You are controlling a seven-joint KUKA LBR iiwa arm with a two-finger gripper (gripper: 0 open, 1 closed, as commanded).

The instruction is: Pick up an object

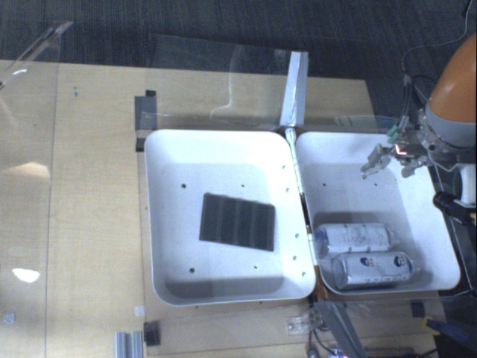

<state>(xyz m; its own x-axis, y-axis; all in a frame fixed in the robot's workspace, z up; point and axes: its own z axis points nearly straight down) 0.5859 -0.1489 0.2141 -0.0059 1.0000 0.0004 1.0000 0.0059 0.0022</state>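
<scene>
A flat black ribbed pad [237, 221] lies in the middle of the left bin [171, 155]. Two silver cans lie on their sides in the right bin [335, 192]: one can [352, 238] with a blue end, and a second can [372, 269] just in front of it by the near wall. My gripper [389, 162] hangs over the far right part of the right bin, above and behind the cans, with its two fingers spread apart and nothing between them.
A clear plastic shield stands behind the bins with a metal post [293, 88] at their junction. The arm's orange band [456, 88] sits at the right edge. Cables and brackets [328, 334] lie along the bench's front.
</scene>
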